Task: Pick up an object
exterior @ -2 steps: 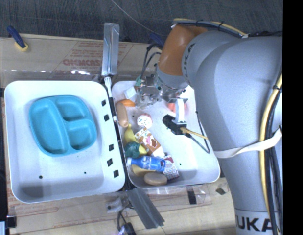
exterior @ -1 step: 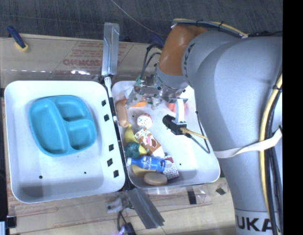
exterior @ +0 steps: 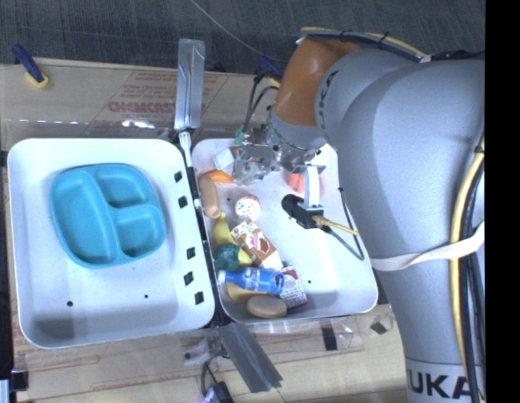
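My gripper (exterior: pixel 254 159) hangs low over the far end of the right bin (exterior: pixel 348 280), under the orange wrist band. Just to its left, by the bin's left wall, lies a tan and orange sausage-shaped toy (exterior: pixel 211 190). Below the gripper sits a white ball with red spots (exterior: pixel 247 207). Nearer the front, several items are heaped along the left wall: a yellow piece (exterior: pixel 222 234), a colourful packet (exterior: pixel 256 244), a blue bottle (exterior: pixel 256 280) and a tan oval piece (exterior: pixel 266 307). A red and pink item (exterior: pixel 311 182) lies to the gripper's right.
The left bin (exterior: pixel 24 250) holds a blue divided plate (exterior: pixel 107 212). A metal divider bar (exterior: pixel 189 82) runs between the bins at the back. The arm's large grey body (exterior: pixel 411 166) covers the right bin's right side.
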`<state>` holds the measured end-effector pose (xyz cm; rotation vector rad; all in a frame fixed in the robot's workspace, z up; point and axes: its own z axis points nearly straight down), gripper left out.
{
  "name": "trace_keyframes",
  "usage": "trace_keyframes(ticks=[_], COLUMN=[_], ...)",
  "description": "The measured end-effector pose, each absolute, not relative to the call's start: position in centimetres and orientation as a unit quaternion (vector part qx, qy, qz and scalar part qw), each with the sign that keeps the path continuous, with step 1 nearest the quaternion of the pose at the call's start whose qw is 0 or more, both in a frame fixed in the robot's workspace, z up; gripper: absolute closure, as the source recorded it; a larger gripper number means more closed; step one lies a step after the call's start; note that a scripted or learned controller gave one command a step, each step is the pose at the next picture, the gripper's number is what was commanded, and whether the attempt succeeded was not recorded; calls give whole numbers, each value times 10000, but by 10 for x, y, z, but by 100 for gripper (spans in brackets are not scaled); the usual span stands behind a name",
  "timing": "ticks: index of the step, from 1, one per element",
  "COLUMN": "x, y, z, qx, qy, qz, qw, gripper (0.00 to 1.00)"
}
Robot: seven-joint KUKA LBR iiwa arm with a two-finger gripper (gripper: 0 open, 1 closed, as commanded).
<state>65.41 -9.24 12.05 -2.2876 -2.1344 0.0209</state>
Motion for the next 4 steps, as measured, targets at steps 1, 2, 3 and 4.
trace_keyframes(ticks=[1, 2, 3, 4], x=[658, 657, 598, 647], y=[-89, -89, -92, -111], z=[215, 212, 109, 88], qx=[-6819, -6821, -5483, -5824], qy=[-7315, -7313, -8363, -8128], qz=[-14, 3, 15, 59], qw=[-21, 1, 30, 110], gripper=[100, 0, 0, 0])
